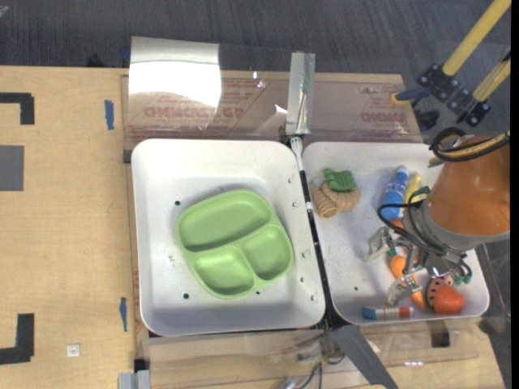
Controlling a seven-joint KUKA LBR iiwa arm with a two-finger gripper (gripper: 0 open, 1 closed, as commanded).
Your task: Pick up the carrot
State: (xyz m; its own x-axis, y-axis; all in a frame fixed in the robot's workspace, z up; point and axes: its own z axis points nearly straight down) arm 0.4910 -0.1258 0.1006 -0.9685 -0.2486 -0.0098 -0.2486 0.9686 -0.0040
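The carrot [397, 264] is a small orange piece lying in the right bin [349, 241], near its front right corner. Part of it is hidden under the gripper [405, 272], which hangs low right over it on the grey arm with the orange band [474, 197]. More orange shows just below at the gripper's lower side. The wrist and cables hide how the gripper meets the carrot.
A green divided plate [235, 241] lies in the left bin [154, 177]. The right bin also holds a green toy [339, 180], a tan bread-like piece [331, 201], a blue bottle [394, 193], an orange round toy [446, 300] and a marker-like stick [388, 313] at the front wall.
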